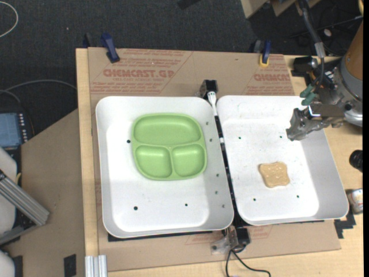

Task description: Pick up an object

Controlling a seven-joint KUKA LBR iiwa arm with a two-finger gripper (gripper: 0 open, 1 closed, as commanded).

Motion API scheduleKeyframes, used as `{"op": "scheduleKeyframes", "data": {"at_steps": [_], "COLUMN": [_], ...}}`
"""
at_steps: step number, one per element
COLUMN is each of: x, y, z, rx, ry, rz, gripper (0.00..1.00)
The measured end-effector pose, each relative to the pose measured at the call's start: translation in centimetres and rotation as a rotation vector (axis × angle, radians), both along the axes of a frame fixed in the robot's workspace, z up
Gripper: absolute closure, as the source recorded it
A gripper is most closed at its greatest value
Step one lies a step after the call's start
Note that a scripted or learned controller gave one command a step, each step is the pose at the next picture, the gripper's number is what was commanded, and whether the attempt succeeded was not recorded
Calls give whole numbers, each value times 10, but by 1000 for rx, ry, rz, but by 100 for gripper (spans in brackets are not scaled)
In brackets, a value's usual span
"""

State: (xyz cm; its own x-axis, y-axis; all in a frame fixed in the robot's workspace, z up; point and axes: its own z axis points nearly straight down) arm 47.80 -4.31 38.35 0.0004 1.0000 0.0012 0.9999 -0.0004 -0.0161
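The gripper [296, 130] hangs over the far right part of the right bin [248, 206], with nothing between its fingers; whether they stand open or shut I cannot tell, as the tips blur into one grey mass. Nearest to it, below and a little to its left, lies the toast [274, 174], a flat tan piece on the bin floor, apart from every wall; this looks the natural target. Far to its left, across the seam, the green plate [169, 145] sits in the left bin [115, 201], three compartments up, well out of easy reach.

To do the step well, I judge the gripper should travel toward the toast and centre above it before descending; the piece is thin and lies flush, so the fingers must open wider than it and reach right down to the floor, one on each side; a shallow descent would likely close on air. Lift straight up afterwards, slowly.
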Motion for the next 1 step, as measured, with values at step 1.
{"op": "scheduleKeyframes", "data": {"at_steps": [1], "x": [2], "y": [-31], "z": [161], "rx": [-4], "ry": [-38], "rz": [-3], "gripper": [100]}}
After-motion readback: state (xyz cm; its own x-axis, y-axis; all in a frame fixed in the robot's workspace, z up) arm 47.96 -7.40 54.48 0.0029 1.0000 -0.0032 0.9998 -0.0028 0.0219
